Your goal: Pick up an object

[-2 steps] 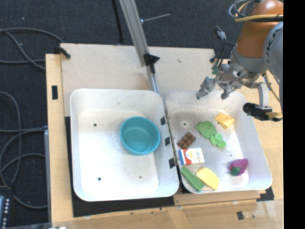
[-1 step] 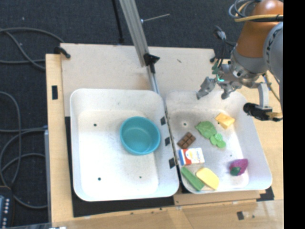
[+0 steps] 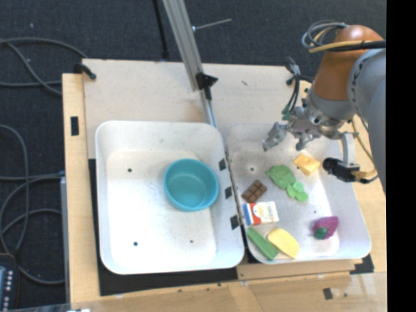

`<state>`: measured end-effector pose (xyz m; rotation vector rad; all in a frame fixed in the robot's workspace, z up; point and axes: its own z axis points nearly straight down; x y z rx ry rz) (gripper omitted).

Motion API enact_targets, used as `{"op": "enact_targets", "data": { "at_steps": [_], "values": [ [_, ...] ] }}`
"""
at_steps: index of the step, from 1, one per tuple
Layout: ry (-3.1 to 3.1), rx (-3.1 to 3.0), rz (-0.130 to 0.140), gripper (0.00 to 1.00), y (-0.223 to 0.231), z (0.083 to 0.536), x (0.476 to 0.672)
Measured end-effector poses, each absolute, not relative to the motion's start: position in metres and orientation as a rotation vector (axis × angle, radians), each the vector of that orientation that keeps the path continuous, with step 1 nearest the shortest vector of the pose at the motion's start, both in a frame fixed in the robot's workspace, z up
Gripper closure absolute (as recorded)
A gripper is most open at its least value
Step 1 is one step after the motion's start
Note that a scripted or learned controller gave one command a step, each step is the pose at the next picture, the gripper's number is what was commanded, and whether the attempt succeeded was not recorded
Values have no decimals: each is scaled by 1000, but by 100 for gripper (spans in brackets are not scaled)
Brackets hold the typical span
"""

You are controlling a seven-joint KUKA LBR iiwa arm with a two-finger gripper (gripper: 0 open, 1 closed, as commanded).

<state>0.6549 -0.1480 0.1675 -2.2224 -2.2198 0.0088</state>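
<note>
Gripper (image 3: 290, 137) hovers over far end of right bin (image 3: 351, 239), fingers spread, holding nothing. Yellow block (image 3: 307, 164) lies just near-right of it. Blue bowl (image 3: 190, 184) sits in left bin (image 3: 130, 239).

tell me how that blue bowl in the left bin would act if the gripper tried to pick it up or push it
The blue bowl sits upright on the flat floor of the left bin, so a push would probably slide it rather than tip it. Its wall looks smooth and rounded, so fingers could slip unless they pinch the rim. It looks like light plastic, likely stiff enough to hold shape.
</note>
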Motion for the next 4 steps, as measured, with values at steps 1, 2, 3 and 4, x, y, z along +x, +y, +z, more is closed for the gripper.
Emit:
{"op": "enact_targets", "data": {
  "at_steps": [1, 2, 3, 4],
  "values": [
    [-2220, -2223, 8, 0, -146, 122, 648],
    [-2219, -2226, 7, 0, -148, 100, 648],
    [-2220, -2230, 0, 100, -148, 113, 649],
    [-2225, -2224, -7, 100, -141, 172, 645]
  ]
}}
